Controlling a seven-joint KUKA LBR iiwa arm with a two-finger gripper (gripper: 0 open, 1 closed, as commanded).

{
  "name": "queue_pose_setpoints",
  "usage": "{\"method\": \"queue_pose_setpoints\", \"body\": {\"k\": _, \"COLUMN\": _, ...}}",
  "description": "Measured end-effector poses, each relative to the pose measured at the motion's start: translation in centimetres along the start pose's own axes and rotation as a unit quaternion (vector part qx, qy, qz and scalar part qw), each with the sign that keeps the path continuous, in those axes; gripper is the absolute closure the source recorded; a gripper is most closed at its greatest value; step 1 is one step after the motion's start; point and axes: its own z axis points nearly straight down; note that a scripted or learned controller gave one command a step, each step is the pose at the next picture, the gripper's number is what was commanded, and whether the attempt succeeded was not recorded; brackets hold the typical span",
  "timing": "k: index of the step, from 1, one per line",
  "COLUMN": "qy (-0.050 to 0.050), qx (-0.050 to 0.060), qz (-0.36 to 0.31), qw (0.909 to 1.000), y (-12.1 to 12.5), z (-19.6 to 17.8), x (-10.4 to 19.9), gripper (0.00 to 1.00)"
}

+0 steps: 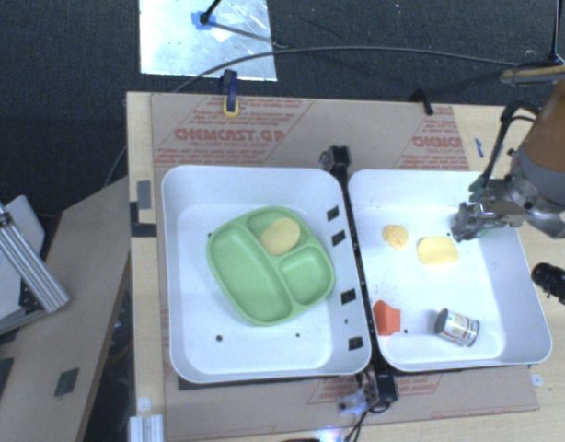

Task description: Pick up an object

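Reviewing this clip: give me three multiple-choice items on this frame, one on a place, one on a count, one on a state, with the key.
1. Where does the yellow piece nearest the gripper lie?
A. right bin
B. green tray
C. on the cardboard

2. How many loose things lie in the right bin?
A. two
B. four
C. six

3. How does the small can rest?
A. upright
B. on its side
C. inside the green tray

Key: 1 A, the yellow piece sits on the right bin's floor. 2 B, two yellow pieces, an orange piece and the can. 3 B, its body lies along the floor.
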Motion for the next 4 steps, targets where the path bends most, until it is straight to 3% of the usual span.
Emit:
{"method": "queue_pose_setpoints", "body": {"k": 2, "qy": 0.000, "qx": 0.000, "qz": 0.000, "qw": 1.0000, "y": -0.1, "z": -0.5, "x": 11.3, "gripper": 1.00}}
{"method": "queue_pose_setpoints", "body": {"k": 3, "qy": 0.001, "qx": 0.001, "qz": 0.000, "qw": 1.0000, "y": -1.3, "z": 0.3, "x": 16.7, "gripper": 1.00}}
{"method": "queue_pose_setpoints", "body": {"k": 4, "qy": 0.000, "qx": 0.001, "qz": 0.001, "qw": 1.0000, "y": -0.8, "z": 1.8, "x": 21.0, "gripper": 1.00}}
